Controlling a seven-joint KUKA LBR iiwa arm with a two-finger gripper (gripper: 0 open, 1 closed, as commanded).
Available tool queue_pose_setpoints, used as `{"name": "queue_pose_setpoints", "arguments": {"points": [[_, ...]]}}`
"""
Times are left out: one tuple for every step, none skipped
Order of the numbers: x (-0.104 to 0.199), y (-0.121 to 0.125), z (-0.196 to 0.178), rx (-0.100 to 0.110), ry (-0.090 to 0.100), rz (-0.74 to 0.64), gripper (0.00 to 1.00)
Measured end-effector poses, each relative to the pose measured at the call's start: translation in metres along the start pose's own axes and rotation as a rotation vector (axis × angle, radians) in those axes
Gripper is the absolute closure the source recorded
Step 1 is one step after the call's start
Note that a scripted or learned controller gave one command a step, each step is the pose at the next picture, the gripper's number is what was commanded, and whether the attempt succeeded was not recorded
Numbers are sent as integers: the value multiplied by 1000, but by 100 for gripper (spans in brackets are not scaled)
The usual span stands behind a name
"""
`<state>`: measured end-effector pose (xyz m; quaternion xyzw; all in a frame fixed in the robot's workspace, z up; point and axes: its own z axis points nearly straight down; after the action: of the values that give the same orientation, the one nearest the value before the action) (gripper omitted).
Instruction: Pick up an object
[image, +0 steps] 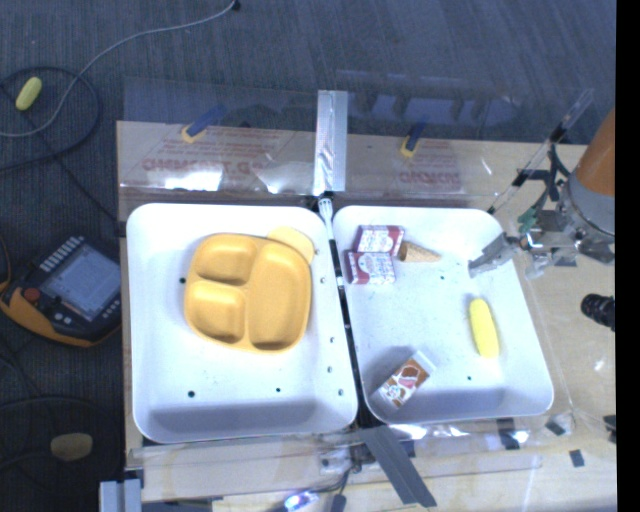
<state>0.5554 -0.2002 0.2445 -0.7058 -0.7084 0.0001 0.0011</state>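
The right bin (520, 400) holds two red-and-white cartons (375, 253) at its back left, with a small tan cone-shaped piece (420, 253) beside them. A yellow banana-like object (484, 326) lies near the right wall. A brown-and-white packet (402, 380) sits toward the front. My gripper (497, 255) hangs over the bin's back right corner, up and right of the banana, with nothing visibly held. The left bin (160, 400) carries a yellow compartment tray (247, 292) with a pale yellow round piece (292, 241) at its back right corner.
A metal divider (331, 130) and taped plastic sheet stand behind the bins. Cables and the arm's wrist (590, 200) crowd the right edge. On the floor at left lies a handheld pendant (70, 290).
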Motion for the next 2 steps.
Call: {"name": "queue_pose_setpoints", "arguments": {"points": [[-16, -5, 140, 4, 9, -89, 0], [-21, 27, 100, -1, 0, 90, 0]]}}
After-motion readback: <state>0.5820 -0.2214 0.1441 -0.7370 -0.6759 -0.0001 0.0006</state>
